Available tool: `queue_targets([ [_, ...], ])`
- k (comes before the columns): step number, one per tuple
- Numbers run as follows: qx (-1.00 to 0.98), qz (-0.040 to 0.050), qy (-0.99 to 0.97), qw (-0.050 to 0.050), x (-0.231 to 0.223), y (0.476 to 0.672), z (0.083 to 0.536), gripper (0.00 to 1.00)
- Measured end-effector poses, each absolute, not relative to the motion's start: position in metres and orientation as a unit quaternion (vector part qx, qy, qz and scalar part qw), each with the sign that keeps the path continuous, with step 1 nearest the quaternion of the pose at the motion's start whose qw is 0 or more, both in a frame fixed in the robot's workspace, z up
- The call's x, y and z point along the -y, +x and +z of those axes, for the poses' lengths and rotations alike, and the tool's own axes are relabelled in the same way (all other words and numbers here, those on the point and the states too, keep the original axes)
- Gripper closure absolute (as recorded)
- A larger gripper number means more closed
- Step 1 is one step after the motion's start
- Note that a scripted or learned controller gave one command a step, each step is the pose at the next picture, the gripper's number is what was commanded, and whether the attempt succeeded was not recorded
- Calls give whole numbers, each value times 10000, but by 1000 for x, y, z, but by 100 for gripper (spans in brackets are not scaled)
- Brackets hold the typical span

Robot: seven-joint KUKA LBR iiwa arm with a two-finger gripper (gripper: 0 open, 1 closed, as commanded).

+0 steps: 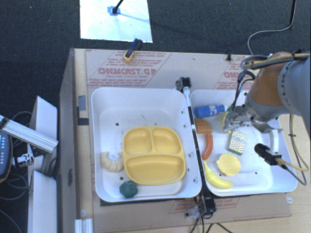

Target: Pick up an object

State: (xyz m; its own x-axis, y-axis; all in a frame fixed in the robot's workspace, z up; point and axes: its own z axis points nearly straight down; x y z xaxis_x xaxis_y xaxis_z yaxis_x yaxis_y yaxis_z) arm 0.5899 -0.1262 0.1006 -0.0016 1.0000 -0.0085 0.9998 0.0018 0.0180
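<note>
Bottommost in the right bin (284, 178) lies a banana (216, 177), beside a yellow disc (228, 164). Above them, the gripper (235, 123) hangs over a checkered block (237, 142); whether it is open or holding anything cannot be told.

Right bin (286, 176) contents:
- Blue bottle (209, 111), lying on its side along the far wall, left part of the bin.
- Brown block (203, 126), just near of the bottle, against the left wall.
- Orange-red sausage (208, 146), lying lengthwise near of the brown block.
- Yellow banana (215, 177), curved, at the near left corner.
- Yellow round piece (228, 164), flat, touching the banana's right side.
- White patterned card (237, 142) with green edge, tilted, mid-bin.

Left bin (99, 130) contents:
- Yellow divided plate (153, 155), three compartments, centred.
- Pale ridged croissant-like piece (112, 161), just left of the plate.
- Dark green lump (129, 189), near edge, beside the plate's near left corner.
</note>
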Motion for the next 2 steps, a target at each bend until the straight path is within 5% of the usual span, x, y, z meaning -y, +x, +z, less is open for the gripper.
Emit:
queue_targets([
  [1, -7078, 34, 7064, 93, 126, 590, 100, 0],
  [2, -7080, 42, 7061, 100, 126, 591, 111, 100],
])
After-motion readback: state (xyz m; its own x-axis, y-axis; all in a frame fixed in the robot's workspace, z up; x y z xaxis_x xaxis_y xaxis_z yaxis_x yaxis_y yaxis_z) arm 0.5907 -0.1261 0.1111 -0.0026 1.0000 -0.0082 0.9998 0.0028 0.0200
